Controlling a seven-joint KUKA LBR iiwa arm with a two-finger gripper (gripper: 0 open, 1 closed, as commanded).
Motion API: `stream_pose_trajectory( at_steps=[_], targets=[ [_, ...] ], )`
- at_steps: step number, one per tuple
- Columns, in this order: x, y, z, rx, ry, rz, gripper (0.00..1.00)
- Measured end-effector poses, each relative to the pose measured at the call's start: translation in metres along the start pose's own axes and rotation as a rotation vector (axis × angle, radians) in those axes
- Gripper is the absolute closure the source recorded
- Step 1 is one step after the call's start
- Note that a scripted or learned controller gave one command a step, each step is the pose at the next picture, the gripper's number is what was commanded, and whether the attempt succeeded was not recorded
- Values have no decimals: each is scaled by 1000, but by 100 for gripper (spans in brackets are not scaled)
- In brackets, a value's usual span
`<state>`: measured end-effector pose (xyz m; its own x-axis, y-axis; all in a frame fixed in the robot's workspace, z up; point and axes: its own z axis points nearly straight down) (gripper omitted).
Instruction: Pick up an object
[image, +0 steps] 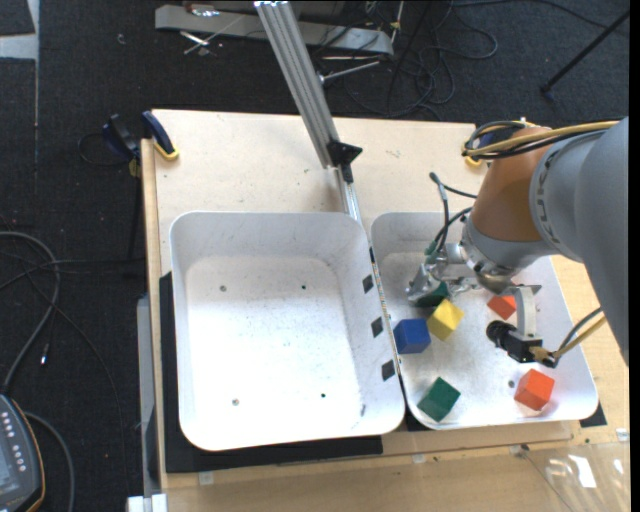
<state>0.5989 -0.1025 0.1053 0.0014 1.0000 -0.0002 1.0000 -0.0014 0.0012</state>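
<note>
The right white bin (560, 300) holds several small blocks. A blue cube (411, 335) lies near its left wall, with a yellow cube (446, 318) touching it on the right. A green cube (438, 398) sits at the front, an orange cube (535, 388) at the front right, and another orange block (503, 305) is partly hidden behind the wrist hardware. My gripper (428, 287) is low in the bin, just above the yellow and blue cubes. A dark green piece (433, 297) shows right at its tip.
The left white bin (200, 240) stands beside the right one, and their walls meet in the middle. A slanted aluminium bar (305, 85) runs down from the top to the bins' joint. A clamp (150, 135) sits at the bench's far left corner.
</note>
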Motion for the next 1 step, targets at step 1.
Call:
stream_pose_trajectory(
  at_steps=[1],
  targets=[
    [89, 15, -95, -8, 3, -12, 100]
  ],
)
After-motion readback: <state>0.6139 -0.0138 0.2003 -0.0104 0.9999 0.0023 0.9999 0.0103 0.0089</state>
